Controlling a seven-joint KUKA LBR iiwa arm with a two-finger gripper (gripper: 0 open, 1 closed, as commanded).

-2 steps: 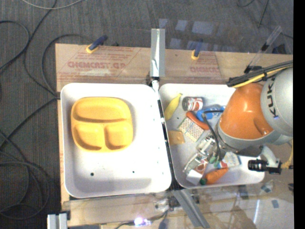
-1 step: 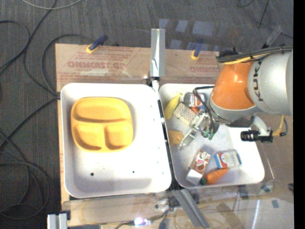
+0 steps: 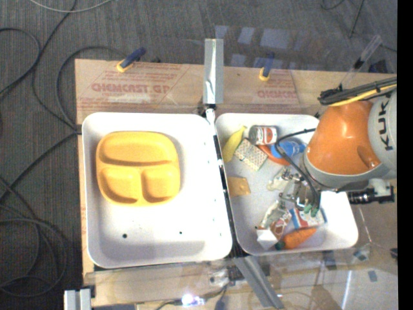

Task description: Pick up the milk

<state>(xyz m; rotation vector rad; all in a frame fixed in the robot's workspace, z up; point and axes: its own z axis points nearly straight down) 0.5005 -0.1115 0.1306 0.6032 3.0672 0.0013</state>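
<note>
- The grey arm with its orange band [image 3: 345, 141] reaches in from the right and hangs over the right-hand shallow white bin [image 3: 342, 234], covering that bin's far right part.
- Its hand [image 3: 295, 202] points down into the middle of the right bin, among the heap of small things there; the metal fingers are tangled visually with the clutter, so I cannot tell whether they are spread or closed, nor whether anything sits between them.
- The small milk carton, white with red and blue print [image 3: 284, 223], lies on its side just on the near side of the hand, very close to the fingertips or touching them; which of the two cannot be made out.
- An orange carrot-shaped toy [image 3: 298, 239] lies just nearer than the carton, against the bin's near wall.
- On the far side of the hand lie a red and white tin can [image 3: 263, 134] on its side, a yellow banana [image 3: 233, 144] by the bin's left wall, and a pale patterned packet [image 3: 250, 154] between them.
- A blue round piece [image 3: 290, 148] sits beside the can, partly under the arm.
- A small tan square [image 3: 239, 186] lies on the bin floor to the left of the hand, apart from it.
- The left white bin [image 3: 129, 237] holds a yellow plastic tray with three compartments [image 3: 138, 166] in its far half, well apart from the hand.
- Both bins rest on the brown board of the bench [image 3: 161, 89].
</note>
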